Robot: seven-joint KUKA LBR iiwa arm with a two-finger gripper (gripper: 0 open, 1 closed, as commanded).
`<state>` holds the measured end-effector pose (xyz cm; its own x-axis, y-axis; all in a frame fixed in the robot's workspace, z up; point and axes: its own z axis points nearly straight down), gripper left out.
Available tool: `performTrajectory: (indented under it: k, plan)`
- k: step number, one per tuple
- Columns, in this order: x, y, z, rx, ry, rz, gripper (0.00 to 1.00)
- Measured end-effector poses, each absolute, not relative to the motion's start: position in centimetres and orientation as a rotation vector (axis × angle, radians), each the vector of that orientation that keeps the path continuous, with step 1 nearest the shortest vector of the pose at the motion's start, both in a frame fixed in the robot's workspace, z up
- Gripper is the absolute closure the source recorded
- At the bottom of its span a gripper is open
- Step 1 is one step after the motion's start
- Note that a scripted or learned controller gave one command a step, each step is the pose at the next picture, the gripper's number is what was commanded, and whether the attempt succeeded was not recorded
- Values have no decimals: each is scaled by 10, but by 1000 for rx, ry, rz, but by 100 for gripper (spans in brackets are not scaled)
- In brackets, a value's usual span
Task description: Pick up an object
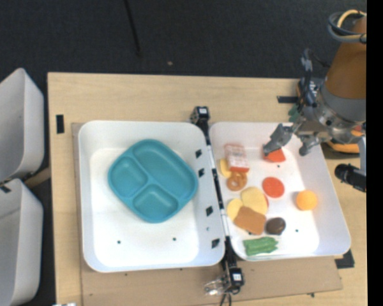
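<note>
Gripper [288, 140] seen with fingers spread apart, nothing held, near right bin [325, 234] back edge. Red slice [276, 156] lies directly under left finger tip.

Smooth, glossy white plastic bins [102, 247] sit on a matt pale wooden bench [147, 97]; the teal tray [153, 180] looks like matt plastic.

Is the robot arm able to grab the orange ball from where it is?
Probably yes. The orange ball sits alone in the right bin with bare white floor around it, and the end effector hovers over that bin's far side with nothing between them.
</note>
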<state>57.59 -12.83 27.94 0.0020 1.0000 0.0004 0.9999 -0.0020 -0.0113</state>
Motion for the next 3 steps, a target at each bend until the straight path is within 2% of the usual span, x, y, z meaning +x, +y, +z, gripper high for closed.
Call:
performTrajectory:
  k: [1,3]
  plan:
    - [578,-128,286,-2222,-2222,0,0]
    - [571,-125,192,-2224,-2220,3,0]
